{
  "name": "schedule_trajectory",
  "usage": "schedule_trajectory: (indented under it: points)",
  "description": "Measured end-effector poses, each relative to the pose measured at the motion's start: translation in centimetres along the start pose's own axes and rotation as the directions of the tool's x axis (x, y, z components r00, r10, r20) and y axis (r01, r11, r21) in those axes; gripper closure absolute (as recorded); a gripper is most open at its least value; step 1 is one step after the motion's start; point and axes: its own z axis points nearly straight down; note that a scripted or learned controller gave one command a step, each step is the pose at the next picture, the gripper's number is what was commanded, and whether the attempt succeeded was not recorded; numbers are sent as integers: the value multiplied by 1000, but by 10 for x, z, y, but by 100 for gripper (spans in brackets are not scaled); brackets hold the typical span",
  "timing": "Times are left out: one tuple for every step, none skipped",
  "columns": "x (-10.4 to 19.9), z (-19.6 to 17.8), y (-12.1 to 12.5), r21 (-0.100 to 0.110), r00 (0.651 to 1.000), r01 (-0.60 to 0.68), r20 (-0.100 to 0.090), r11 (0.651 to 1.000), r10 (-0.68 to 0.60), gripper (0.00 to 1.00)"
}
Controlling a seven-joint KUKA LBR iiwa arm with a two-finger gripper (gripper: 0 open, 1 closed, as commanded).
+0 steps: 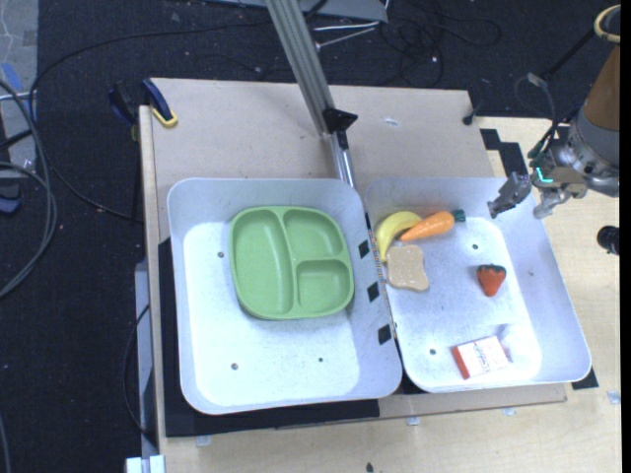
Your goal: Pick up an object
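We had the arm's gripper (pixel 523 201) hovering over the upper right edge of the right shallow white bin (pixel 552 294), fingers spread apart with nothing between them. Honestly, the way to do this well was to pick one loose item with room around it, centre over it, then come straight down before closing. The small red strawberry-shaped toy (pixel 491 279) looked like our best bet: it sat alone in the middle right of that bin, below and a bit left of the fingers, near but not touching. The orange plastic carrot (pixel 431 227) lay further left, pressed up against the yellow toy banana (pixel 394 229) and the tan bread-slice toy (pixel 407 268), so a messier grab.
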Motion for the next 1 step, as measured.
schedule_trajectory:
  points:
    - [0, -2, 1, -3, 1000, 1, 1, 1000, -1, 0]
